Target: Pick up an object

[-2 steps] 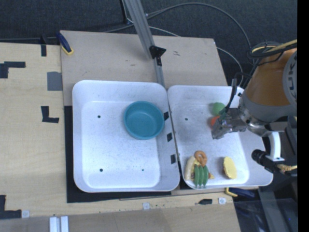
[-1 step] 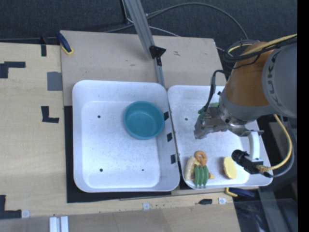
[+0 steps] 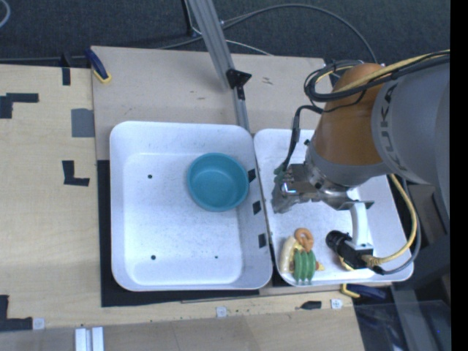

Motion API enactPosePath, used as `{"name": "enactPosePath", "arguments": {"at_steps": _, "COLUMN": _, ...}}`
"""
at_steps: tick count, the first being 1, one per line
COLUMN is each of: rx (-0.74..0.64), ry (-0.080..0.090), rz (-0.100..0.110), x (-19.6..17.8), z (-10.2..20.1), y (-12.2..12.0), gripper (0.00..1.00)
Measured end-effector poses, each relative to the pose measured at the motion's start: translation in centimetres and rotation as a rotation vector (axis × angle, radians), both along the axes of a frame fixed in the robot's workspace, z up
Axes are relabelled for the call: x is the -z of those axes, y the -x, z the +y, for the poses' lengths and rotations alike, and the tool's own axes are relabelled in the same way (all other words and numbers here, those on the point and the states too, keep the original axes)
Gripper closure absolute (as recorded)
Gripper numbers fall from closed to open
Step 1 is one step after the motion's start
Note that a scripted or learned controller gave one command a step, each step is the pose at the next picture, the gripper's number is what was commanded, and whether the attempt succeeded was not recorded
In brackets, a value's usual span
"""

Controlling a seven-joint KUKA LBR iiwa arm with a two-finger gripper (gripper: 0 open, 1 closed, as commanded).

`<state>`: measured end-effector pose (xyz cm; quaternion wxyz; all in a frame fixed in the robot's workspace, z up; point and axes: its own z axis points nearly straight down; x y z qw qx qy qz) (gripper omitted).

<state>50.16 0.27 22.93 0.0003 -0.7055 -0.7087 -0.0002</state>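
A blue bowl (image 3: 218, 181) sits upright in the left white bin (image 3: 146, 262), near its right wall. A small toy (image 3: 300, 255) in yellow, green and orange lies at the front of the right bin (image 3: 269, 146). My gripper (image 3: 285, 194) hangs over the left part of the right bin, close to the divide between the bins. It is behind the toy and to the right of the bowl, apart from both. I see nothing held in it.
The grey arm with its orange band (image 3: 351, 134) covers most of the right bin. A slanted metal pole (image 3: 219, 50) runs from the top down to the bins' back edge. The bench around the bins is tan board with black tape marks.
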Motion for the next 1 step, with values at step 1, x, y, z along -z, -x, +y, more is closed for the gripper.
{"name": "enactPosePath", "arguments": {"at_steps": 1, "rx": -0.001, "ry": 0.000, "rz": 0.000, "x": -0.68, "z": 5.76, "y": -0.24, "gripper": 1.00}}
